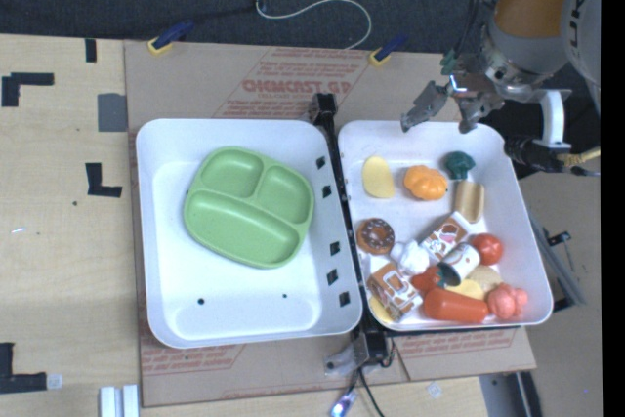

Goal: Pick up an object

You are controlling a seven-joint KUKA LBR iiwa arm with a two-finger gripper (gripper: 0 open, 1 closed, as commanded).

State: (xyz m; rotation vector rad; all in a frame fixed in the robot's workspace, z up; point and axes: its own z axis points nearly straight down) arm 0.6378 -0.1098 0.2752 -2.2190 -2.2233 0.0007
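The right bin (518, 181) holds several toy foods: a yellow piece (378, 177), an orange piece (426, 183), a dark green piece (459, 164), a tan block (469, 201), a chocolate doughnut (375, 235), a red tomato (486, 249) and a red sausage (454, 307). My gripper (445, 111) hangs above the bin's far rim, its two dark fingers (421, 107) spread apart and open, with nothing between them. It is above and behind the orange and green pieces.
The left bin (161, 210) carries a green divided plate (250, 206). Black hinge clips run along the wall between the bins. The arm's grey and orange wrist (537, 5) comes in from the upper right. A white cable lies on the dark cloth behind.
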